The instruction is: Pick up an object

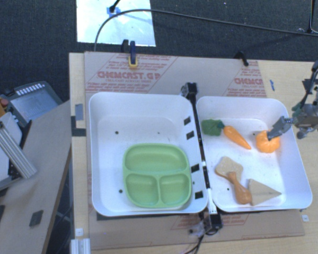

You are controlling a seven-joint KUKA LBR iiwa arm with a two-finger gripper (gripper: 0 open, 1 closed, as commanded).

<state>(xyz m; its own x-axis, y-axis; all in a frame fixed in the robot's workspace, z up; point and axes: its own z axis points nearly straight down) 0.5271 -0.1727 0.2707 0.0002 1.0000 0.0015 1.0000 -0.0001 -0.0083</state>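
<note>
My gripper (pixel 290 130) reaches in from the right over the right bin's (pixel 244 100) right rim. It is open, with nothing between its fingers. Its left fingertip (pixel 279 127) hangs just above an orange round fruit (pixel 265 143) near that rim. A carrot (pixel 237 136) with a green leafy top (pixel 213 127) lies to the fruit's left. Nearer the front of the bin lie a tan drumstick-shaped piece (pixel 233 178) and a beige wedge (pixel 263 191), touching each other.
The left bin (pixel 143 97) holds a green divided plate (pixel 157 174). A black clip strip (pixel 197 142) runs along the seam between the bins. Cardboard (pixel 164 70) lies under both bins. A grey table with a pendant (pixel 34 102) stands at the left.
</note>
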